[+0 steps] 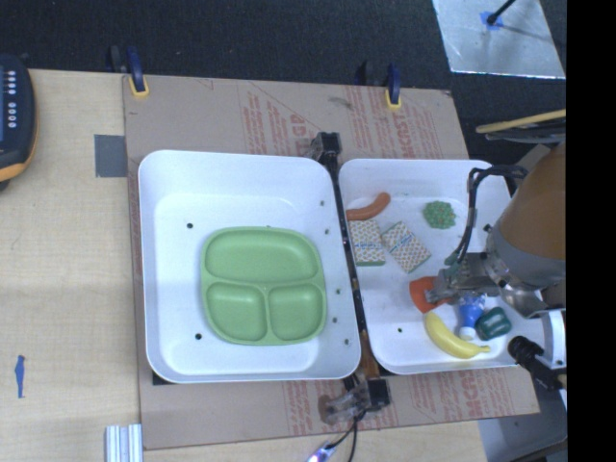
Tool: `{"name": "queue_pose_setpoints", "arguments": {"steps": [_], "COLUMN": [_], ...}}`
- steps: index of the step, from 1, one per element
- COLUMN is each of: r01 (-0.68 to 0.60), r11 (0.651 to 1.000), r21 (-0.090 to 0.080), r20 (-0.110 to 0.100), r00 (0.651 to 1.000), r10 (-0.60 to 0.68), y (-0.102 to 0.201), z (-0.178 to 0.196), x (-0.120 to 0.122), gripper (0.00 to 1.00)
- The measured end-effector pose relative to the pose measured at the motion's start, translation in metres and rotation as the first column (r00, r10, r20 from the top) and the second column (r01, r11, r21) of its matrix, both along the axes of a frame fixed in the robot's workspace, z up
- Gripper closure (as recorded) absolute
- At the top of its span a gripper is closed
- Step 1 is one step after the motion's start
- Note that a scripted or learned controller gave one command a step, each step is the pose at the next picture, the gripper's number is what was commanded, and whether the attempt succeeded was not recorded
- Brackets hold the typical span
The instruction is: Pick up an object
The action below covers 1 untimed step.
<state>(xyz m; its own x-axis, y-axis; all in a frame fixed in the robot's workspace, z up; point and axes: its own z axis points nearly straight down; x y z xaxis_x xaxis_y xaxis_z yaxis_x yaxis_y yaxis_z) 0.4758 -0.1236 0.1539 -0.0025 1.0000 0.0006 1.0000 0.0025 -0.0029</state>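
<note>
My gripper [449, 287] is low inside the right bin [385, 349], near its right side, with the grey arm [529, 229] reaching in from the right. An orange-red piece [421, 295] lies right against the gripper's left side. Just below it are a yellow banana [454, 339], a blue and white bottle [470, 314] and a teal object [493, 323]. Farther left lie two patterned blocks [406, 245] [367, 243], with an orange sausage [368, 207] behind them. A green broccoli-like piece [440, 214] sits at the back.
The left bin [164, 258] holds a green divided plate [263, 285]. Both bins rest on brown cardboard [269, 114] clamped to the wooden bench. A black and yellow device [14, 114] sits at the far left edge. A black cable [474, 200] loops above the gripper.
</note>
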Motion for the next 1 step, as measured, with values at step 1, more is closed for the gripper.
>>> {"name": "queue_pose_setpoints", "arguments": {"steps": [1], "r01": [-0.003], "r11": [1.0], "r21": [0.001], "r20": [0.0], "r00": [1.0], "r10": [0.003], "y": [0.0645], "z": [0.0525], "x": [0.0544], "gripper": [1.0]}}
